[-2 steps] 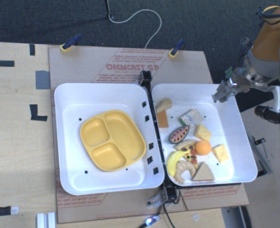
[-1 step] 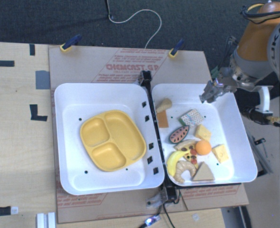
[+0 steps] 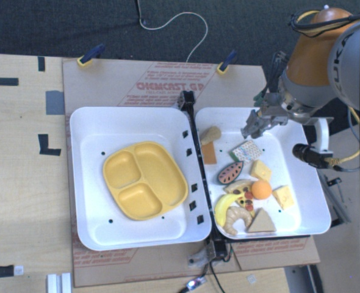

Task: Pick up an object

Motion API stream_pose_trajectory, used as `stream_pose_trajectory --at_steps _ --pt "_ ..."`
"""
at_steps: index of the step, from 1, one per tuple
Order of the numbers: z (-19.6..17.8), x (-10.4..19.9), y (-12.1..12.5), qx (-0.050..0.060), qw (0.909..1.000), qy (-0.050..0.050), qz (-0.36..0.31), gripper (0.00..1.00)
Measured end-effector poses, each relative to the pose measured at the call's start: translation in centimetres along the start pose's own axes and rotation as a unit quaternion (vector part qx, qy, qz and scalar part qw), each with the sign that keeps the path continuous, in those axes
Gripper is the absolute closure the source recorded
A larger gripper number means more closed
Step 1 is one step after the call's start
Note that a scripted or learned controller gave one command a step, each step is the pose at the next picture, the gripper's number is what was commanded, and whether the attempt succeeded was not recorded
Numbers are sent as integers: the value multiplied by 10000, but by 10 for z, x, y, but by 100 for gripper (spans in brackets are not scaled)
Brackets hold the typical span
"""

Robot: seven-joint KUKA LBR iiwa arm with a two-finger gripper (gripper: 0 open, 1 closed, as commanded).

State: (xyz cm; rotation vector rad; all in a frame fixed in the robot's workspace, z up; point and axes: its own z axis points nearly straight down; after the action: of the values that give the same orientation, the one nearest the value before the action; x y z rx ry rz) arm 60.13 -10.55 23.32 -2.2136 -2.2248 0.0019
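Toy food fills the right bin (image 3: 308,206); nearest the gripper (image 3: 253,129) lies a checkered waffle piece (image 3: 248,150), probably light, stiff and thin. Pinching across its edges looks best. Whether the claw is clenched, I cannot tell.

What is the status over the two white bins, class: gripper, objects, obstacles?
Gripper above right bin, nothing seen between fingers. Checkered green-white square piece lies just below it. Orange ball, yellow banana crowd nearby. Yellow divided tray in left bin.
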Motion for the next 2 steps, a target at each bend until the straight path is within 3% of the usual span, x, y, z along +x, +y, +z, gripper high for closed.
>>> stream_pose_trajectory --at_steps 2 --pt "6 109 -7 2 10000 -3 -6 100"
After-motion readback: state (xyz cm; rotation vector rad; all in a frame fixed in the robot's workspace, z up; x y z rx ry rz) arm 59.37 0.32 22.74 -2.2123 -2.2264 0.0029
